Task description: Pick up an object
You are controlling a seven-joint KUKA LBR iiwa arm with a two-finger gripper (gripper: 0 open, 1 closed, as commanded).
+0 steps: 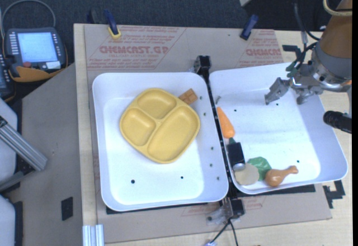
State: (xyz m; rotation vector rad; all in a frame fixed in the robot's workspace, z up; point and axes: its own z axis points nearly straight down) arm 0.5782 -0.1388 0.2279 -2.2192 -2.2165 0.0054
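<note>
claw [290, 93]: at the upper right of the right bin [313, 127], hanging from the grey arm [335, 43] that comes in from the right edge. two dark fingers splayed apart, one to the left [275, 91], one to the right; nothing between them. bare white bin floor beneath.

carrot [225, 122]: orange, lying along the left wall of the right bin, down and to the left of the claw, apart from it.

black block [235, 154]: just below the carrot, against the same wall.

pale round piece [246, 174]: below the black block, near the bin's lower left corner.

green piece [260, 164]: touching the pale round piece on its right.

drumstick [279, 174]: tan-brown, lying beside the green piece along the bin's lower edge. this whole cluster lies well apart from the claw, toward the opposite end of the bin.

left bin [112, 172]: beside the right bin, holds a yellow divided plate [160, 125] with three compartments, set in its upper half.

small brown block [188, 96]: at the plate's upper right rim, touching it.

counter [84, 127]: brown board carrying both bins, printed lettering along its top edge.
</note>
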